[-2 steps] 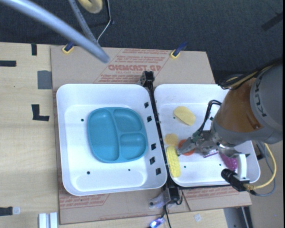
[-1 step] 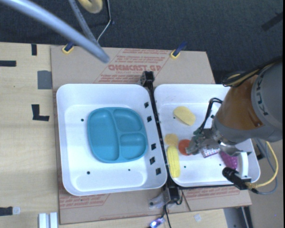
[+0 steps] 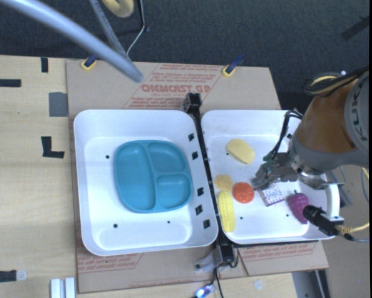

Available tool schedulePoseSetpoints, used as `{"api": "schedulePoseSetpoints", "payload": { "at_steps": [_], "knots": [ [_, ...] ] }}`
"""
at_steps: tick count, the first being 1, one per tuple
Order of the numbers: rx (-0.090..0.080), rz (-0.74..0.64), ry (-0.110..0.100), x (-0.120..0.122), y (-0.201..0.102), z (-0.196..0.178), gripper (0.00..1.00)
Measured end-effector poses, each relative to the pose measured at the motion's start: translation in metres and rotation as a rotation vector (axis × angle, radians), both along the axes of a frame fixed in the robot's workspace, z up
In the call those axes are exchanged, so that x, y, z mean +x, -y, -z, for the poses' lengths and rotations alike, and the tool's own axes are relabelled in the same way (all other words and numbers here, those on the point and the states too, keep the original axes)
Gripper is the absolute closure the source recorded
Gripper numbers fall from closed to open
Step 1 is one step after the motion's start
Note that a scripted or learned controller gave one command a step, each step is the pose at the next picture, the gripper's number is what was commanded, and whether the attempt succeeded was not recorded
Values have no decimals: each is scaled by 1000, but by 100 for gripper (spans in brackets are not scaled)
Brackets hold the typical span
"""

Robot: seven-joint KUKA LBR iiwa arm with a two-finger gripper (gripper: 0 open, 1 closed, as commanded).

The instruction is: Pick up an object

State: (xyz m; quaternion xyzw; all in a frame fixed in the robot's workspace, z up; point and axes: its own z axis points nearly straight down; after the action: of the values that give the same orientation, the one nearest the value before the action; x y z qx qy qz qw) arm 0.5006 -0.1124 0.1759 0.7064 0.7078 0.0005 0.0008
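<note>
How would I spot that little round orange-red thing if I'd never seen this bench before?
Look at the right-hand white bin, the one the grey and orange arm reaches into. Near its middle, just left of the gripper, sits the small orange-red ball. The pieces beside it, including the long corn cob below, are yellow; it alone is round and reddish.

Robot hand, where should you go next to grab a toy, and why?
Probably a small slide toward the red ball and then down. The gripper hovers just beside it in the right bin, nothing shows between its fingers, and the ball looks like the nearest toy.
</note>
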Motion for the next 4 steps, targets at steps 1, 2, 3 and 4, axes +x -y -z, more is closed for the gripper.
{"api": "schedulePoseSetpoints", "payload": {
  "at_steps": [1, 2, 3, 4],
  "knots": [
    [-1, 1, 1, 1, 9, -58, 100],
    [-1, 0, 1, 2, 8, -110, 100],
    [1, -3, -5, 1, -45, -88, 100],
    [1, -4, -7, 4, -102, -70, 100]
  ]
}}
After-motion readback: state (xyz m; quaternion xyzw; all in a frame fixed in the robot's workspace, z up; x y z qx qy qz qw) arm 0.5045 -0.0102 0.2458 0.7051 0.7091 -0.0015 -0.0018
